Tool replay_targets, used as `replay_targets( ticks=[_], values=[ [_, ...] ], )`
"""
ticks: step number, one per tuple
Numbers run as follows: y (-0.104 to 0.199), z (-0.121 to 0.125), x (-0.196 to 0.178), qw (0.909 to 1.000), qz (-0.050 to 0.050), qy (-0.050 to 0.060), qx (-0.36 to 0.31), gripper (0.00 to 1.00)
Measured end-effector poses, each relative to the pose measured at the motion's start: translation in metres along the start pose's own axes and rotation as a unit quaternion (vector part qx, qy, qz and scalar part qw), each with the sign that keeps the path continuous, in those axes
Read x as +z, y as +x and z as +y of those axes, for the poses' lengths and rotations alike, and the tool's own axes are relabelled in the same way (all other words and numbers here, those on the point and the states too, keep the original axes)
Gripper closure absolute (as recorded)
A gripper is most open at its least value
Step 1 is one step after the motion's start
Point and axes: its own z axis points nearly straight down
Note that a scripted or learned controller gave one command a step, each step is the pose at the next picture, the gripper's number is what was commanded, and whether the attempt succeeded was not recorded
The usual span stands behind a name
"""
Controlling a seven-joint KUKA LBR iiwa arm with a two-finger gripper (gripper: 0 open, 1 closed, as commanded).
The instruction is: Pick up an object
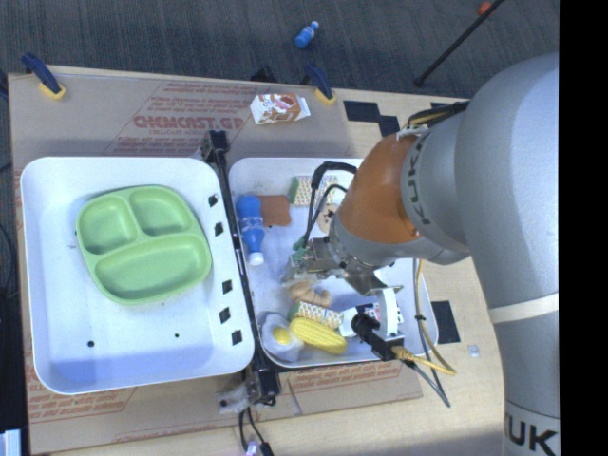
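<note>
Corn, blue bottle flank arm.

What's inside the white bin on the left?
The left bin holds one green divided plate, lying flat with nothing in its compartments. Whatever lies beneath the plate is covered.

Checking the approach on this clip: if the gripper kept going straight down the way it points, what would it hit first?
Probably the tan item just under the gripper, above the yellow corn; depth is unclear.
</note>
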Motion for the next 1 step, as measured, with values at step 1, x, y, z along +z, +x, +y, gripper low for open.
replay_targets(
  ticks=[1],
  values=[
    [0.0128, -0.0407, -0.1547, 1.0, 0.0, -0.003, 0.003, 1.0]
  ],
)
